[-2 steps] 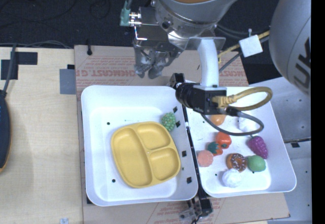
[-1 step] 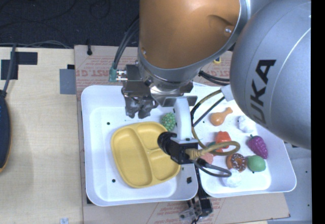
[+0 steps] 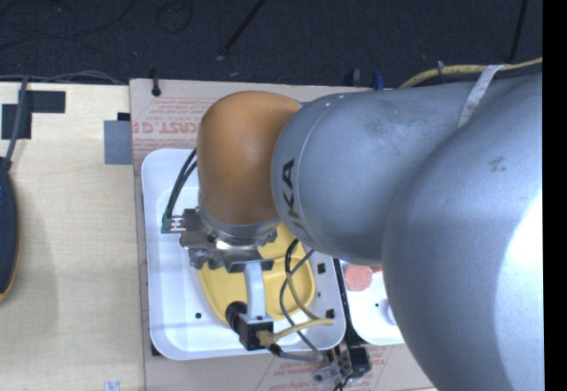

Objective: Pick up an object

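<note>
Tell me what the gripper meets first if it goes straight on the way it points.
Probably the yellow rounded object in the left white bin, directly beneath it; depth is unclear.

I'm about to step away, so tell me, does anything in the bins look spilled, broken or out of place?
Nothing stands out. A yellow object lies in the left bin under the arm, a pink object in the right bin; the arm hides much of both.

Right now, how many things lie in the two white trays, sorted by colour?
Yellow: 1, the yellow thing in the left tray.
Pink-red: 1, the pink-red thing in the right tray.
Total: 2 in sight. The arm covers much of both trays, so more may lie hidden.
</note>
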